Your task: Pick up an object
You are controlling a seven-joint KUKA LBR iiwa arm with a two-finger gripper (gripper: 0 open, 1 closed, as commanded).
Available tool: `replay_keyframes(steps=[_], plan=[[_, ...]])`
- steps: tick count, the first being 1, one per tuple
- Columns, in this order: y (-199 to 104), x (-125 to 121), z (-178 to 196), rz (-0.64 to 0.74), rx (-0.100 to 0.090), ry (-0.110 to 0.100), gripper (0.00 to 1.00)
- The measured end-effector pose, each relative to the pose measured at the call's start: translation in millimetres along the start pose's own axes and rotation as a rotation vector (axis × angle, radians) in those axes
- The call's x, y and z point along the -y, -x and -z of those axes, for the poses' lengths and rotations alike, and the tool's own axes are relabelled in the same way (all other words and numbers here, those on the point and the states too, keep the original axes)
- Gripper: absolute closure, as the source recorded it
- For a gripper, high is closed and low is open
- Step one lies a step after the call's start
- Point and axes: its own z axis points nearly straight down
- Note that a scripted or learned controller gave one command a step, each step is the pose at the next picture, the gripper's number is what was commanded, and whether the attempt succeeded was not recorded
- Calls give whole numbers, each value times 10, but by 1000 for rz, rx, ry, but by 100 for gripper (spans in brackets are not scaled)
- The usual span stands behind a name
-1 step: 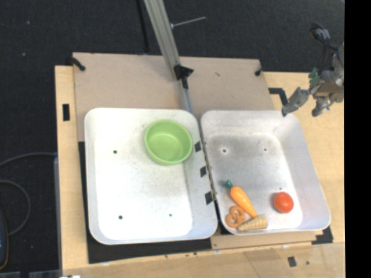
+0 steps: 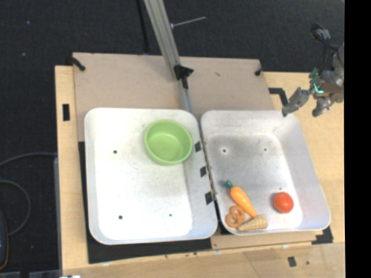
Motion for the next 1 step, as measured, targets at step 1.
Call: replay_keyframes(steps=[1], plan=[[-32, 6, -625, -3, -2, -6, 0]])
